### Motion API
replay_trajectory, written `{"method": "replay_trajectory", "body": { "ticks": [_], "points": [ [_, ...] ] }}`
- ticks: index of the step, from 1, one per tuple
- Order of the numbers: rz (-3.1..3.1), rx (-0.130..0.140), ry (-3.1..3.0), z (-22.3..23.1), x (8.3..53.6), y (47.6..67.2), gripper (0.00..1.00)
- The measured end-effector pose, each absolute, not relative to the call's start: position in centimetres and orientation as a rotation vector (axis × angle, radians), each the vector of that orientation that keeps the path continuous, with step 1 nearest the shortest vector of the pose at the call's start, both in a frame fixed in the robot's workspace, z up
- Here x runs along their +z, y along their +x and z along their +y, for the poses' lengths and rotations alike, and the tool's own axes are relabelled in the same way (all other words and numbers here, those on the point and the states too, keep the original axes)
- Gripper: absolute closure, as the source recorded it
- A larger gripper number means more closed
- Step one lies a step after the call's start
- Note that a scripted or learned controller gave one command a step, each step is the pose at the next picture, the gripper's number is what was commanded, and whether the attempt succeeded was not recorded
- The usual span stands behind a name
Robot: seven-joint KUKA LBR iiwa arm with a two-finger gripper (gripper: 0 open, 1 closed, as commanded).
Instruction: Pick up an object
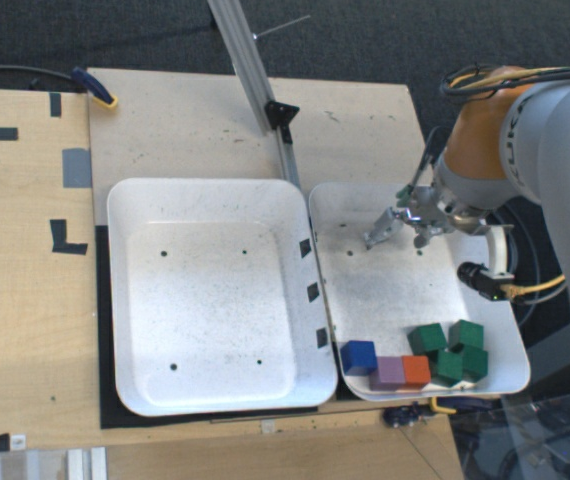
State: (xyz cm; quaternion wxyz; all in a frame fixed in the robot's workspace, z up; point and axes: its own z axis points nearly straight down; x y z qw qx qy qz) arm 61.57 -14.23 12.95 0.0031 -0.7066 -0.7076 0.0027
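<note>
As the grey arm with its orange band (485,143) hung over the upper part of the right-hand shallow white bin (365,298), we saw its two-finger gripper (397,232) spread open and holding nothing.

The small coloured blocks lay well apart from it, huddled at that bin's lower edge: a blue cube (359,356), a lilac block (390,371) touching an orange block (416,370), and a cluster of green blocks (452,350). We judged a descent there would close on bare floor; among blocks packed so tightly against the wall, the fingers could jam or nudge neighbours aside. The left-hand white bin (125,268) sat alongside.
</note>
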Motion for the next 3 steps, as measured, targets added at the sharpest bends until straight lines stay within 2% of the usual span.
{"method": "replay_trajectory", "body": {
  "ticks": [1, 2, 3],
  "points": [
    [-2.22, 0.007, -2.217, -14.1, 8.9, 61.4, 0.0],
    [-2.223, 0.002, -2.217, -14.1, 10.1, 61.5, 1.0],
    [-2.224, -0.003, -2.221, -14.1, 14.5, 62.1, 1.0]
  ]
}}
